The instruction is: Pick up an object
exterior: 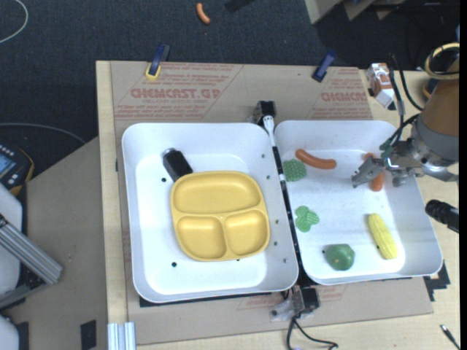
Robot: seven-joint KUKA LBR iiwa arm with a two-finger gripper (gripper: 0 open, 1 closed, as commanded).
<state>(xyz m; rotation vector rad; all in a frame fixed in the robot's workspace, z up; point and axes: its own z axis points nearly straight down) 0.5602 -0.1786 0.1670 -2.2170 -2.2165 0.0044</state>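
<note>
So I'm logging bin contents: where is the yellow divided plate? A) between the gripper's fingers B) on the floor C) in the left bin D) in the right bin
C: the yellow divided plate lies flat inside the left bin, beside a black object.

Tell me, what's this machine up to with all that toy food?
A robot arm reaches in from the right, its gripper low in the right bin at a small orange piece; whether it has hold of it is unclear. A hot dog, corn cob, green apple and two leafy green pieces lie loose in that bin. The left bin holds a yellow divided plate and a small black object.
</note>
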